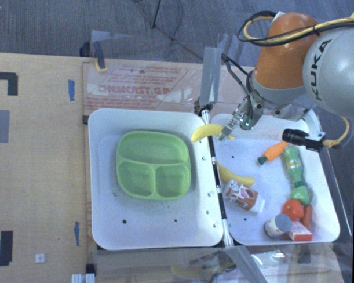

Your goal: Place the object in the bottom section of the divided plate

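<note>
1. Banana sits pinched at its right end between the fingers, hanging across the rim where the two bins meet, so it looks to be in transit.
2. Plate, green and divided, lies in the left bin at about eight o'clock from the banana; its wide section faces twelve o'clock, with two small sections below it.
3. Arm reaches in from two o'clock, wrist tilted down and leftward.
4. Right bin holds a second banana, a carrot and other toy food.

The arm is cut off at the right edge; the gripper is too small to read. The carton's label is illegible.
</note>
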You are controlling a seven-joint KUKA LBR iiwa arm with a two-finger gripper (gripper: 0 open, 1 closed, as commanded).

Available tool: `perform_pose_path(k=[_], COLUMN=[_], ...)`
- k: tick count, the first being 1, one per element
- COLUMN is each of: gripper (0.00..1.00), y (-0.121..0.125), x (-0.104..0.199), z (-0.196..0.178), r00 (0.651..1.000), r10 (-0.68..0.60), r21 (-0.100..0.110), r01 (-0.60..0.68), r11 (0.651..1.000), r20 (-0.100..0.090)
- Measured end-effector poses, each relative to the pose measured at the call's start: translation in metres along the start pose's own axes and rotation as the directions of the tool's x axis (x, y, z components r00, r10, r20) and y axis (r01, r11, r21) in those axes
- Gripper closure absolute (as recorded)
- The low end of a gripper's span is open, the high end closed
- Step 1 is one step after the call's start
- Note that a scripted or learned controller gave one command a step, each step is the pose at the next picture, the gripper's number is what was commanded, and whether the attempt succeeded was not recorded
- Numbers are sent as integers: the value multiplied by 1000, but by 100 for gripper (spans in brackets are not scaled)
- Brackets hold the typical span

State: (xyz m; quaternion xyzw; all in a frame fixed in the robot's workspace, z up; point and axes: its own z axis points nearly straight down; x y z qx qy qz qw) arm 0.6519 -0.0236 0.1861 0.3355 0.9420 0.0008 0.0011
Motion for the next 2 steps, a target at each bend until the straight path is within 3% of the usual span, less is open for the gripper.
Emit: perform_pose_path(k=[1, 2], gripper=[100, 0], y=[40, 39], x=[63, 62], z=[0, 0], r00=[974, 974], r10=[-226, -225], r21=[-1, -1], r01=[226, 225], r11=[974, 974], r20=[0, 0])
